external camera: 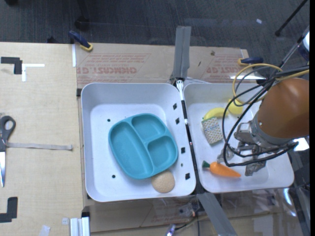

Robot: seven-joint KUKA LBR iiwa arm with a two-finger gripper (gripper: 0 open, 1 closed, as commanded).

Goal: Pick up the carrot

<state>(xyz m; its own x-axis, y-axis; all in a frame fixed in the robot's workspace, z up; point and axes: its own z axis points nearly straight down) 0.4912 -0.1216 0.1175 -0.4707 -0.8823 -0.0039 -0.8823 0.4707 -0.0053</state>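
Orange carrot [224,169] lies near the right bin's [275,183] front edge, green end toward the left bin [93,146] | gripper [250,157] just beside it (finger state: cannot tell) | teal plate [142,145] in left bin.

Landmark: small orange carrot [224,169] with green tip, in the right white bin [206,185]. Bare floor lies leftward of it. The patterned sponge [212,130] and yellow banana [219,112] lie beyond; the tool [248,161] crowds its right end.

One fixed camera looks down at a slant on both white bins [91,146], the arm [285,107] entering from the right.
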